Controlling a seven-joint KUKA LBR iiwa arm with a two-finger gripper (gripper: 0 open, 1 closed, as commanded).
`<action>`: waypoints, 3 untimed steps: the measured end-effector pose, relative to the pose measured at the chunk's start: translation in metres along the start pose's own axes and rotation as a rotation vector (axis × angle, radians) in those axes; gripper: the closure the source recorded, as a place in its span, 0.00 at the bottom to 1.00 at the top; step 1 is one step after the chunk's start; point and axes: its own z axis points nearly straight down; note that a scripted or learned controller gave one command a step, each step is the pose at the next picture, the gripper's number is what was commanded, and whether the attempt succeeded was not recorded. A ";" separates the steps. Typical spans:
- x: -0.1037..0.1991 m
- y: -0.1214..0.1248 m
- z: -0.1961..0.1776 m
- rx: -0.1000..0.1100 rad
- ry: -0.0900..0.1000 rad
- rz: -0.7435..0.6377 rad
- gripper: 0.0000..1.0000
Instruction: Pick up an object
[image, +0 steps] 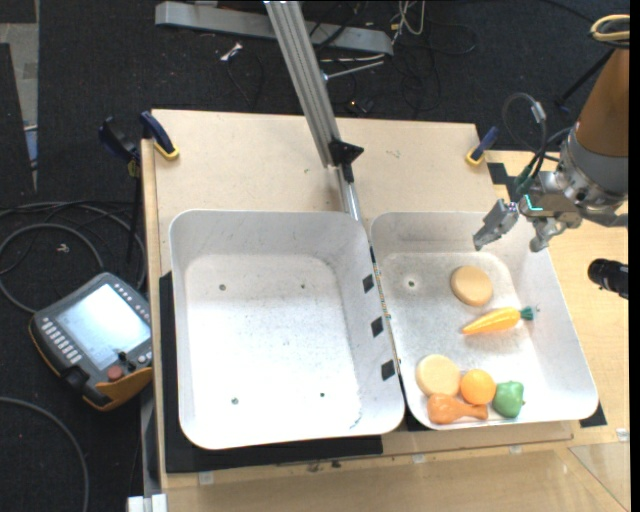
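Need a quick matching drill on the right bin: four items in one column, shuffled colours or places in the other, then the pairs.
Items:
1. carrot
2. green pepper
3. orange ball
4. claw

Descriptions:
A. above the right bin's far edge
B. green, near corner
C. yellow-orange, lying mid-bin
D. round, between a pale disc and the pepper

Pairs: 1-C, 2-B, 3-D, 4-A

The pale wooden worktop (260, 165) carries two shallow white bins side by side: the right bin (560, 340) directly below the end effector (520, 228), the left bin (200, 240) well off to its left.
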 end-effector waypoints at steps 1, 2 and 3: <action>0.000 0.002 0.044 0.005 0.000 0.002 0.00; 0.001 0.002 0.087 0.005 0.001 0.003 0.00; -0.007 -0.003 0.147 0.006 0.001 0.004 0.00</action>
